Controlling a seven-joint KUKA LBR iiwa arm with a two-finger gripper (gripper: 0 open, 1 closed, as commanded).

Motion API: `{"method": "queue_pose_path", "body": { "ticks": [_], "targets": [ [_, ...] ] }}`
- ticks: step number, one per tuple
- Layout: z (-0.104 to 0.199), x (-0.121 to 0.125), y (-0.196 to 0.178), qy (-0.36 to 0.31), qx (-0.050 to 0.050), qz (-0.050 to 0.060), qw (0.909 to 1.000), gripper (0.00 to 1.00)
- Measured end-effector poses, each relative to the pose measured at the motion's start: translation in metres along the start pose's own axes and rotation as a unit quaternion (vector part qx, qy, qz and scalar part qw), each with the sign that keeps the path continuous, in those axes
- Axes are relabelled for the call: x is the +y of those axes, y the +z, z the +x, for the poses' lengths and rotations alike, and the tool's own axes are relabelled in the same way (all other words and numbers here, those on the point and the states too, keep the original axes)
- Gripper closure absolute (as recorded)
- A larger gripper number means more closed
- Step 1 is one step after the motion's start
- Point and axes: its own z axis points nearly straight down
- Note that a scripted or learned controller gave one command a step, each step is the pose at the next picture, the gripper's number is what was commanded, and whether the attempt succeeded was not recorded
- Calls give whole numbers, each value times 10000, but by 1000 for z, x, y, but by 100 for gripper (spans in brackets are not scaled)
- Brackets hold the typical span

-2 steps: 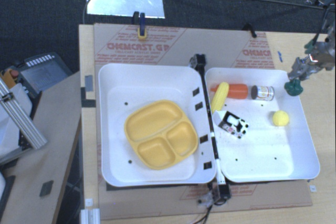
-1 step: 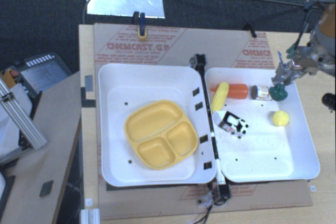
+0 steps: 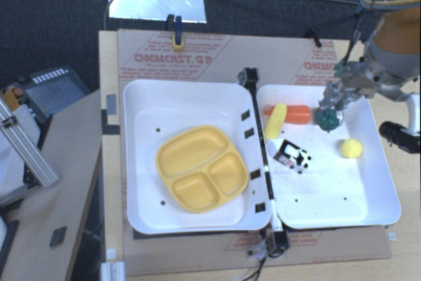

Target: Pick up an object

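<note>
The gripper hangs low at the upper right of the frame, over the back of the right bin, and I cannot tell how it is set. A teal thing shows right at its tip; whether it is gripped or merely beneath, I cannot say. Just left lie a corn cob and a carrot, touching, likely tumbled there. A yellow ball and a black-and-white block sit nearer. The left bin holds a yellow divided plate.
</note>
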Motion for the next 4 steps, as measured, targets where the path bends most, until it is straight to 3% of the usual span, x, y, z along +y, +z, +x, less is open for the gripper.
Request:
{"method": "queue_pose_path", "body": {
  "ticks": [2, 4],
  "targets": [
    [100, -18, 11, -4, 2, 8, 10000, 100],
    [186, -60, 32, 2, 0, 16, 10000, 100]
  ]
}}
